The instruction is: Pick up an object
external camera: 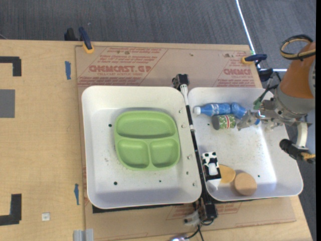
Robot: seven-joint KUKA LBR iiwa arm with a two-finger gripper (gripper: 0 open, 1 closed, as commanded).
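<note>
A blue bottle is seen lying on its side at the upper edge of the right bin, with a small dark can with a green label touching it just below. The gripper is placed just right of the can, low over the bin; whether anything is gripped cannot be told. In the bin's lower left corner, a black-and-white toy is found beside a flat tan disc and a tan wooden cylinder. In the left bin, a green divided plate is held at the centre.
</note>
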